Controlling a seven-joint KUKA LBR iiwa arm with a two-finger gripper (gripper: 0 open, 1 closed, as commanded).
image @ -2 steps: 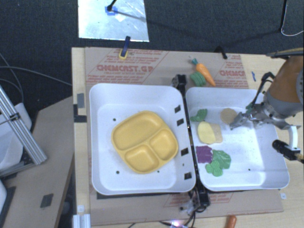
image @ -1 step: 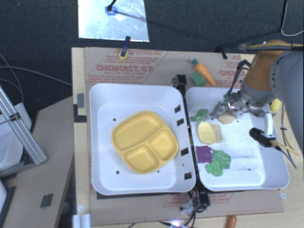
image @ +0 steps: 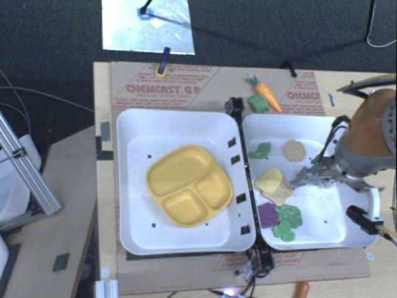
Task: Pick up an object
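Tool (image: 302, 177) sits low in the right bin (image: 322, 230), tips just beside the yellow toy food piece (image: 269, 180); how wide it's spread, I cannot tell. Crowded there: beige slice (image: 280, 195), purple piece (image: 267, 214), green broccoli toy (image: 287, 220) below, tan disc (image: 294, 150) and green leaf (image: 260, 149) above. Bare floor toward the bin's lower right. Left bin (image: 133, 228) carries a yellow divided plate (image: 188, 184).

Arm (image: 372, 135) cut off (right edge); pincer (image: 304, 177) blurred
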